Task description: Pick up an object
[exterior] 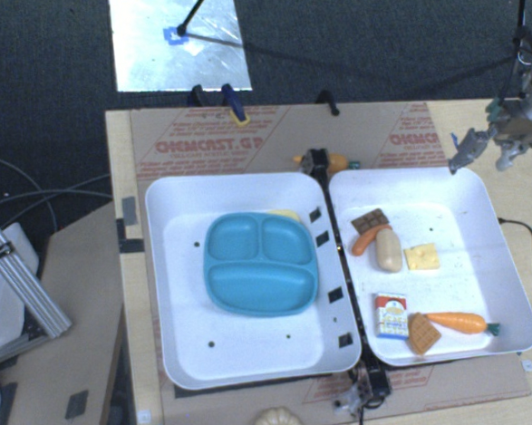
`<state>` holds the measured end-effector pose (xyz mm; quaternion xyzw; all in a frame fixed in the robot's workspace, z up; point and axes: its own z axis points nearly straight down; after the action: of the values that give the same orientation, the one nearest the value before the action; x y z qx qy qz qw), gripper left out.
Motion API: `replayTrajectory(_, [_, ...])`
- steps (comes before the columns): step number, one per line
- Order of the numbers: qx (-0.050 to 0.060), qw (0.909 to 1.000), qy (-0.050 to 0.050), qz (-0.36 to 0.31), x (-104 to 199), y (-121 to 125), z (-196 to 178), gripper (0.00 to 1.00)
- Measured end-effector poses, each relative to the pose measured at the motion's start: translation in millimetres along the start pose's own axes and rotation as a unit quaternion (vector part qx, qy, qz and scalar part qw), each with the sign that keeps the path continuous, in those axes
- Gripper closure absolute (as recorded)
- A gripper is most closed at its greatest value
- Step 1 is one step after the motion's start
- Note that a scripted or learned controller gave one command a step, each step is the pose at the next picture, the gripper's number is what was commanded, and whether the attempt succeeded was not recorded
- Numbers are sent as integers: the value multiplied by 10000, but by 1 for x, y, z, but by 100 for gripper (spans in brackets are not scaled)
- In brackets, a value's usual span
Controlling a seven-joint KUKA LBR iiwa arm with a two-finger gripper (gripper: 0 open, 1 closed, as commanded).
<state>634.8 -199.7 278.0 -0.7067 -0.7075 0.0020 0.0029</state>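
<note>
Arm enters from right edge, upper part of view. Gripper [481, 149] hangs at its end, fingers spread apart, nothing between them.

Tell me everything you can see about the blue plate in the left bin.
The blue plate looks like smooth plastic, a rounded rectangle split by raised ridges into three compartments: two smaller ones along the far side and one long one nearer the camera. It lies flat, right side up, slightly rotated, on the floor of the left bin. Something pale yellow peeks out at its far edge.
</note>
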Motion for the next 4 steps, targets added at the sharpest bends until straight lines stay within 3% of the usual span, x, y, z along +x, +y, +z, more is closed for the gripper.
replayTrajectory(1, [-48,10000,-11,-10,0,2,-6,0])
replayTrajectory(4, [-25,10000,-5,-25,8,13,153,0])
